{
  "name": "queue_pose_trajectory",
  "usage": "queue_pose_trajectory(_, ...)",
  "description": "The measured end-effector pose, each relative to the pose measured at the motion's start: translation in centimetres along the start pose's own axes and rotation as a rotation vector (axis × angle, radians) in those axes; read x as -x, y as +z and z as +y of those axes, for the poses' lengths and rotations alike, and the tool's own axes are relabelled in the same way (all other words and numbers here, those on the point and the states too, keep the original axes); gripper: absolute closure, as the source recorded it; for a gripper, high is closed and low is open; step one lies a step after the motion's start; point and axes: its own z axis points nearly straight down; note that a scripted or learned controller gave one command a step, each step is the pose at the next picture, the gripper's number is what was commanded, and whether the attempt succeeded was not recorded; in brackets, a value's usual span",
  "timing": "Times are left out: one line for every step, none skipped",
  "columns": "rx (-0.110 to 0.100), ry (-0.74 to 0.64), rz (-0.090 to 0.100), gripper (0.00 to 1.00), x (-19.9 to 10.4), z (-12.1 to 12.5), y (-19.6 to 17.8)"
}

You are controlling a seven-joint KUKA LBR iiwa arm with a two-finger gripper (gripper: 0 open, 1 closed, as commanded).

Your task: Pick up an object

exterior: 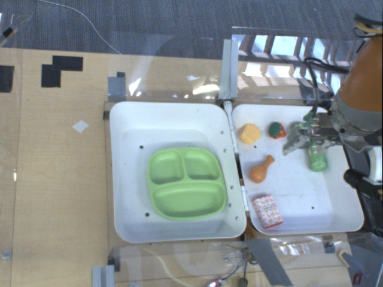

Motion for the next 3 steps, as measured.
queue_pose_trajectory(0.004, 0.004, 0.0, 0.0, -0.9, 3.9, 17.0)
queue_pose_trajectory(0.01, 0.002, 0.003, 1.0, -1.1, 4.2, 15.8)
queue_pose_trajectory(0.002, 0.001, 0.001, 1.0, -5.6, 3.2, 7.1)
